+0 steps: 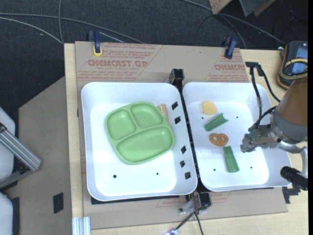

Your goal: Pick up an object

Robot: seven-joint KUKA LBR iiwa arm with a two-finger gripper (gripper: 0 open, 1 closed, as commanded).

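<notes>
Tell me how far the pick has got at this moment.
Nothing looks picked yet. The yellow piece, two green pieces and the pretzel all lie on the right bin floor. The gripper sits low beside them, right of the pretzel. Grasping and lifting remain.

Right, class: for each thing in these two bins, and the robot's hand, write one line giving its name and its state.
Green three-compartment plastic plate: flat in the left white bin, compartments bare.
Yellow toy food piece: lying in the right white bin, far side.
Upper green stick-shaped piece: lying at a slant.
Brown pretzel-shaped piece: lying flat.
Lower green stick-shaped piece: lying flat, untouched.
Hand: low over the right bin, nothing seen held.
</notes>
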